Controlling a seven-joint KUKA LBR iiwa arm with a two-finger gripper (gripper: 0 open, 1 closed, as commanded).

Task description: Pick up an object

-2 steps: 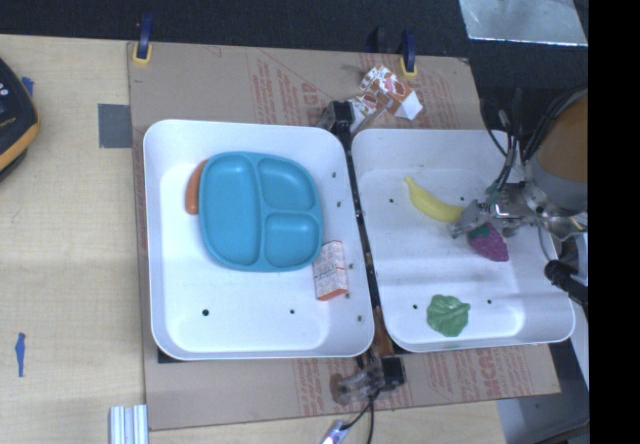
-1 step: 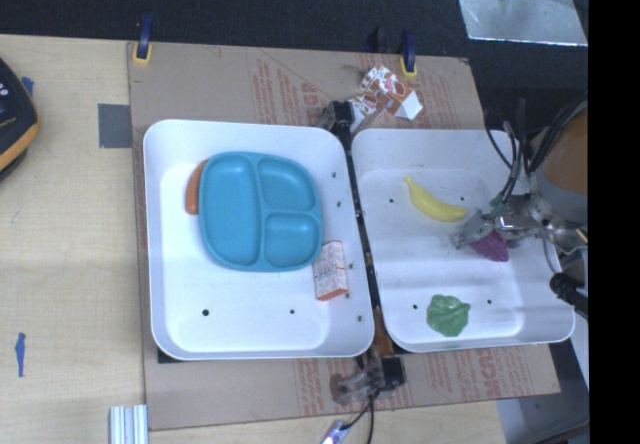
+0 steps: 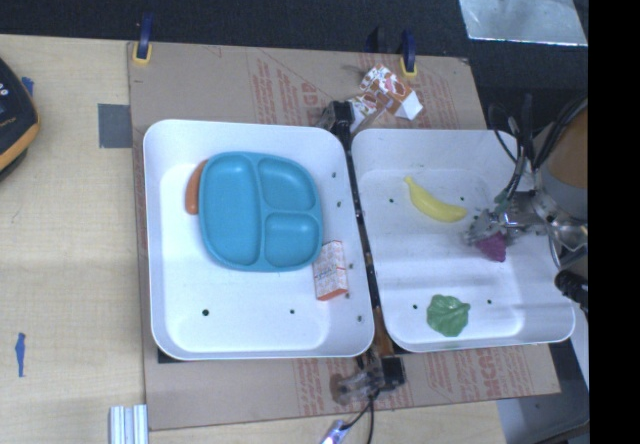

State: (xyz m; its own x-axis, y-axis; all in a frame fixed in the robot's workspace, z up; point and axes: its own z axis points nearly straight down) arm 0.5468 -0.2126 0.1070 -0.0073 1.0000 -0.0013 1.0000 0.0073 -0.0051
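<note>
Nearest the lens, at the near edge of the right-hand shallow white bin (image 3: pixel 400 337), lies a crumpled green soft object (image 3: pixel 448 315). Farther back in the same bin rest a yellow plastic banana (image 3: pixel 434 202) and, toward the bin's right side, a small magenta object (image 3: pixel 492 248). The left-hand shallow white bin (image 3: pixel 165 312) holds a blue 3-compartment plastic tray (image 3: pixel 260 210), which covers most of an orange item (image 3: pixel 191 192), and a small printed packet (image 3: pixel 331 270) leaning at the right wall. The pincer (image 3: pixel 492 227) sits low, directly over the magenta object and touching or nearly so; how far it is open cannot be told, nor whether anything is between its tips. Risk: judged from the overlap, contact seems to fall on the object's upper edge, so a closing pinch may squeeze it sideways, or lifting may leave it behind in the bin.
</note>
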